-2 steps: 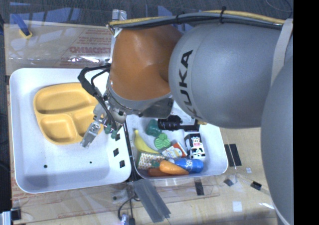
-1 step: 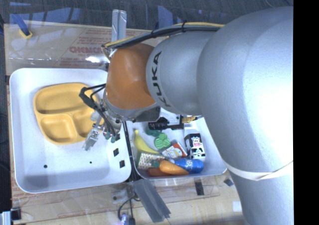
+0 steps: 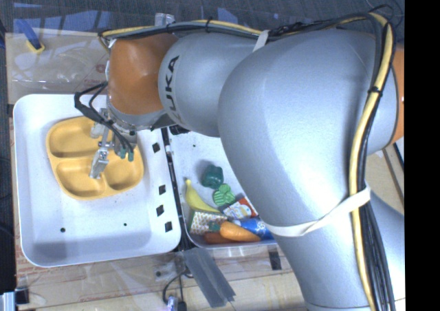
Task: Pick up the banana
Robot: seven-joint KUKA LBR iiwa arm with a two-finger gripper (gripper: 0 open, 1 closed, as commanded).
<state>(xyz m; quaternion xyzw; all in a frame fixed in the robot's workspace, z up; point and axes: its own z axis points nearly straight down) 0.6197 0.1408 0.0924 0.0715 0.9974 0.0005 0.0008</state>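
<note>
The grey KUKA arm with the orange wrist band reaches in from the right and hangs its two-finger gripper over the yellow divided plastic tray that sits in the left shallow white bin, so the tool is parked on the wrong side for this task. The jaws point down at the tray's middle divider with nothing visible between them; how wide they stand cannot be told at this slant and size. The yellow plastic banana lies in the right shallow white bin, near its left wall, curved and flat on the floor, well apart from the gripper. It sits in a cluster: a dark green round toy above it, a bright green leafy toy just beside it, an orange plastic carrot below, and a small printed packet against its lower end. The arm's bulk hides most of the right bin. Judged: grasp not started; the gripper must cross the wall between the bins, and the crowding beside the banana risks a neighbour being caught or nudged.
</note>
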